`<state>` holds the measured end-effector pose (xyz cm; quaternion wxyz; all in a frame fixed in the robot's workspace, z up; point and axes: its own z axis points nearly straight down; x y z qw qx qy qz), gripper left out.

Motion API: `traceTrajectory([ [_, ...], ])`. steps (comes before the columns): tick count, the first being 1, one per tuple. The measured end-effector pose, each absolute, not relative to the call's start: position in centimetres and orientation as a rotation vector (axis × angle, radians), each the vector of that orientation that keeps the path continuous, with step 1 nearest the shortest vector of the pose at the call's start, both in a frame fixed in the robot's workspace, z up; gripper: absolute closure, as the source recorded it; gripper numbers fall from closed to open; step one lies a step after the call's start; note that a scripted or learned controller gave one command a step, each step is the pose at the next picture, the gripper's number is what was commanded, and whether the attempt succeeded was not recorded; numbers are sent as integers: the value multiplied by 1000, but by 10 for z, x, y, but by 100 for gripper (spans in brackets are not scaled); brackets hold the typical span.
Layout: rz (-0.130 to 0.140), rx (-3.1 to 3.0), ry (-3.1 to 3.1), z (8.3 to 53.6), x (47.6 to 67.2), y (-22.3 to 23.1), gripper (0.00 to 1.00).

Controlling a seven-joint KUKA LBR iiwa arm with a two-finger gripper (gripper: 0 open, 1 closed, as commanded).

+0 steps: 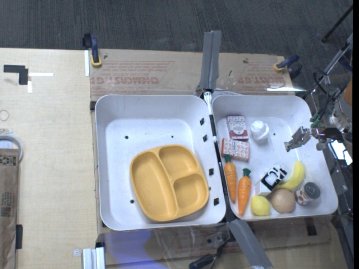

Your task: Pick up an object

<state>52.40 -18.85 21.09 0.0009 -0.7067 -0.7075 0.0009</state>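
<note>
1. Over the right bin, near its right wall, the gripper is hanging with nothing between its fingers; how wide they are standing, I cannot tell.
2. Just below it the banana is lying, long axis slanting from upper right to lower left.
3. Nearest reach, I am judging: straight down-frame onto the banana.

Beside the mustard-yellow divided plate in its white bin, the other white bin holds two orange carrots, a yellow banana, a yellow lemon and red-and-white cartons.
</note>
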Motion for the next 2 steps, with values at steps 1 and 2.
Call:
traceTrajectory([
  [1, -18, -2377, -2060, 115, 497, -215, 0],
  [2, 2, -2573, -1797, 130, 478, -173, 0],
])
